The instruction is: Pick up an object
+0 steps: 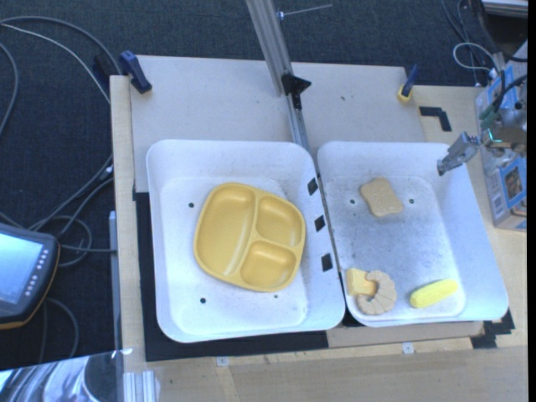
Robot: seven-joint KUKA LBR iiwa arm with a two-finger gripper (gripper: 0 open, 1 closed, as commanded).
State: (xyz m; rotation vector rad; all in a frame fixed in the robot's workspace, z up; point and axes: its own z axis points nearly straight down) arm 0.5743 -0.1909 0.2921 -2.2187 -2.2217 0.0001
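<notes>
Desk (218,99): a pale wooden surface bearing two shallow white bins side by side, with a grey metal rail running in from twelve o'clock to the seam between them.

Left bin (167,249): white, speckled, rounded corners. At its centre lies a yellow divided plate (249,236) with three compartments, tilted slightly clockwise.

Right bin (469,224): white, speckled, touching the left bin along its nine o'clock edge. It holds the candidate objects for the pick.

Tan bread slice (381,198): lying flat toward twelve o'clock of the right bin's floor, well apart from the other items.

Round ridged biscuit (381,294): tan, scalloped rim, at about seven o'clock of the right bin, close to the bin wall.

Yellow block (360,281): small, touching the biscuit on its nine o'clock side and partly overlapping it.

Yellow corn cob (434,292): at five o'clock of the right bin, near the biscuit but apart from it, long axis running roughly three to nine o'clock.

Tool (456,153): grey, at the two o'clock corner of the right bin, over the rim and well apart from every object. Whether it is spread or pressed together cannot be told at this scale.
</notes>
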